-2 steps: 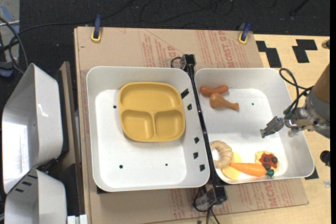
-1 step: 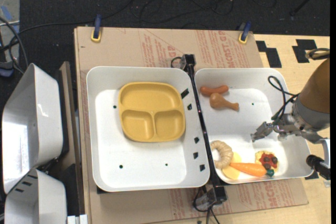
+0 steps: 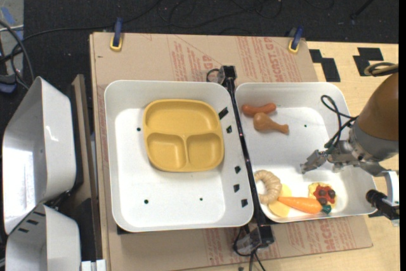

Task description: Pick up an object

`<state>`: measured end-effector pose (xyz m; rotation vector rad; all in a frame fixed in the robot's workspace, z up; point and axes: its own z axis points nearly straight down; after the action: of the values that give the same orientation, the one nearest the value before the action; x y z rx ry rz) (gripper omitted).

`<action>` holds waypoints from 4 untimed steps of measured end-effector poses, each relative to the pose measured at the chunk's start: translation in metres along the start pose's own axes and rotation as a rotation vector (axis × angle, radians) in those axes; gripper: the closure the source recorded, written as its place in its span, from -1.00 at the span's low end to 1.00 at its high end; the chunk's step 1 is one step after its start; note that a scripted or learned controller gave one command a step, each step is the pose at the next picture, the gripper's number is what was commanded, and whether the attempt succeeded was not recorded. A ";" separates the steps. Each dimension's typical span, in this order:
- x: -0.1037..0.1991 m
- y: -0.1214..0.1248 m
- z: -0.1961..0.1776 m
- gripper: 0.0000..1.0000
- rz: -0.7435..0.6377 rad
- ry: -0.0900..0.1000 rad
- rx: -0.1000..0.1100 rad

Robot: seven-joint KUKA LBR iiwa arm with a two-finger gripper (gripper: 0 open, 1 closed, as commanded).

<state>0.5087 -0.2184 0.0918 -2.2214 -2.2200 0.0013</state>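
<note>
I see my tool (image 3: 312, 165) low over the right white bin (image 3: 298, 93), near its right wall; whether it's open, I cannot tell. The orange plastic carrot (image 3: 299, 204) lies along that bin's front edge.

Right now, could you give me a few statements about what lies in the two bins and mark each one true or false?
1. The yellow divided plate lies in the left bin. True.
2. The carrot sits on the yellow plate. False: it lies in the right bin, near its front edge.
3. The chicken drumstick and the sausage lie close together near the back of the right bin. True.
4. The gripper is over the left bin. False: it is over the right bin.
5. The shrimp lies next to the carrot. True.
</note>
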 end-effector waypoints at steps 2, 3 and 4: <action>0.002 -0.003 -0.054 1.00 -0.002 -0.002 -0.005; 0.000 0.002 -0.116 1.00 -0.004 -0.002 -0.005; 0.000 0.002 -0.114 1.00 -0.003 -0.001 -0.002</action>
<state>0.5110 -0.2181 0.2057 -2.2195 -2.2254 0.0000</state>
